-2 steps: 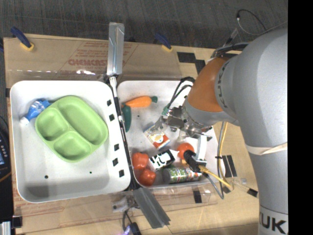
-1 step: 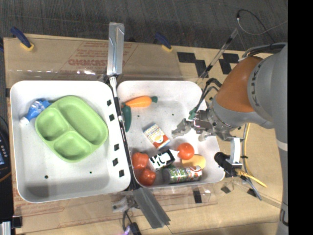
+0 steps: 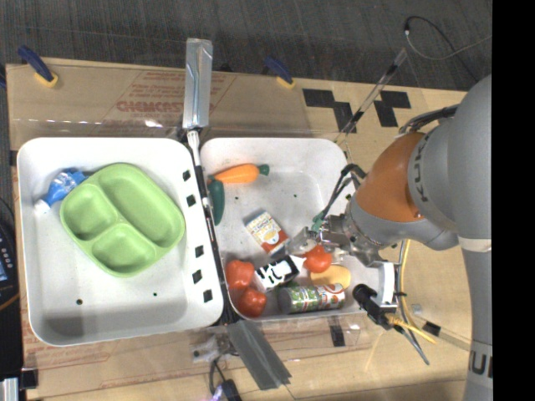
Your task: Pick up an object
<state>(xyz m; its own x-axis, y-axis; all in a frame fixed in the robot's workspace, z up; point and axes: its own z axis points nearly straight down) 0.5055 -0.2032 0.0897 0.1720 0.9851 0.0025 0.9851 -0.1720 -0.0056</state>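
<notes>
Claw low in right bin | crowded near-edge clutter | far half open

Small red tomato in right bin, near front-right corner, beside yellow item

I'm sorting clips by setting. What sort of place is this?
Probably a robotics lab bench set up for bin-picking trials. Two shallow white bins sit side by side under a fixed camera, a grey arm with an orange band reaches in, and toy food such as a carrot lies scattered.
</notes>
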